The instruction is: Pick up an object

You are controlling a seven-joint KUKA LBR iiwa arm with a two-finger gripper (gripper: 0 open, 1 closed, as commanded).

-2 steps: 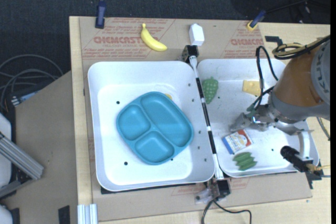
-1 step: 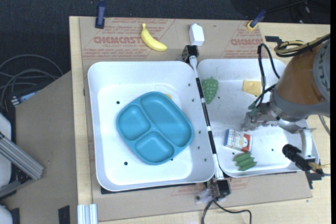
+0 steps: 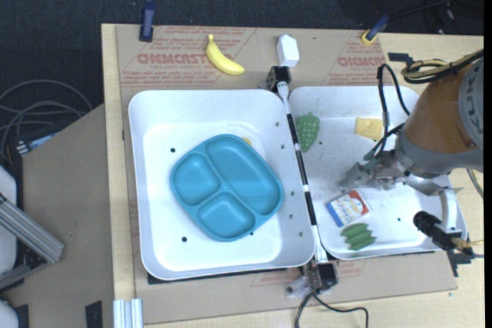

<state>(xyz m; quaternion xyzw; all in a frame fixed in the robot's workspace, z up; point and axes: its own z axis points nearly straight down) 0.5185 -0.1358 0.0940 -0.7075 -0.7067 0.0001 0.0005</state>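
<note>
My gripper [image 3: 374, 170] hangs low over the middle of the right bin [image 3: 330, 107], below the grey arm with its orange band [image 3: 442, 119]. Just below and left of it lies a small white packet with red and blue print [image 3: 347, 207]. A green pod-like item [image 3: 357, 236] rests near the bin's front edge. A yellow block [image 3: 369, 127] lies at the back, partly behind the arm's cable. A green bunch-shaped toy [image 3: 307, 130] sits against the bin's left wall.
The left bin [image 3: 154, 119] holds a blue divided plate [image 3: 224, 186]. On the cardboard behind the bins lie a yellow banana [image 3: 223, 57] and a white object [image 3: 288, 50]. Black cables [image 3: 384, 100] loop off the arm above the right bin.
</note>
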